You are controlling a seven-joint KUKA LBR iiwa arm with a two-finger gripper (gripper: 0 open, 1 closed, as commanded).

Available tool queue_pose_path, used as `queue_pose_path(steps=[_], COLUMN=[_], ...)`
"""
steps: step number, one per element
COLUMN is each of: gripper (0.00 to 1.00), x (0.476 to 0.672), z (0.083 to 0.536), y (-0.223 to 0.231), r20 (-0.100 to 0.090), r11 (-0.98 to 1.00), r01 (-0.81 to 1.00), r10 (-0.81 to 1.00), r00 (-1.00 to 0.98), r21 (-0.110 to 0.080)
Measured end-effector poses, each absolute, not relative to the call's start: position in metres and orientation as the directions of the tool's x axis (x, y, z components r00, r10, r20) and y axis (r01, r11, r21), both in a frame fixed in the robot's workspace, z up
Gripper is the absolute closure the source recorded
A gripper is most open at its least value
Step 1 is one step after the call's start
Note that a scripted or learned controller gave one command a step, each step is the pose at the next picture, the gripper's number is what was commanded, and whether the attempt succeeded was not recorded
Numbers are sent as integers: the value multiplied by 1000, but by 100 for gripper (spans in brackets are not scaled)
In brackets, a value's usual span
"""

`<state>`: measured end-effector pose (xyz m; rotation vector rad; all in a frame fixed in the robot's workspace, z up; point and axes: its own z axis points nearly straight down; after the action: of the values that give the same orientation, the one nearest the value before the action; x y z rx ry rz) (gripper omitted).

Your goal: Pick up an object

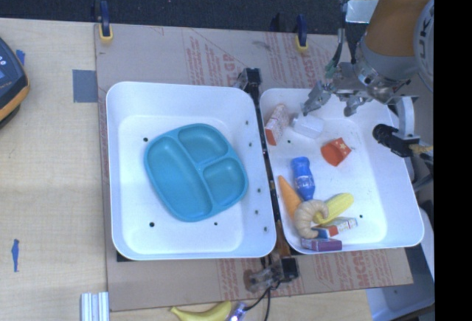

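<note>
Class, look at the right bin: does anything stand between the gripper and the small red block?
Nothing visible does. The gripper hangs over the right bin's far end, and bare white floor lies between it and the red block; the clear packet sits aside.

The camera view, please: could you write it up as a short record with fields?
left bin: holds a blue divided plate
right bin: holds a red block, blue bottle, carrot, corn cob, a clear wrapped item, and other small items
hand: above the far end of the right bin, fingers spread, nothing between them
outside bins: banana at the near bench edge
</note>
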<state>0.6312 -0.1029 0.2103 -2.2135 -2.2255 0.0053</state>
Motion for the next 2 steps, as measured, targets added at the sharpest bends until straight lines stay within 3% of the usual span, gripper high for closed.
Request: queue_pose_path(steps=[1, 2], gripper=[0, 0], x=[580, 571], z=[147, 91], y=[-96, -95], r20=[-1, -1], r11=[5, 6], r01=[1000, 1000], r10=[1000, 1000], r00=[-5, -6], r21=[-6, -5])
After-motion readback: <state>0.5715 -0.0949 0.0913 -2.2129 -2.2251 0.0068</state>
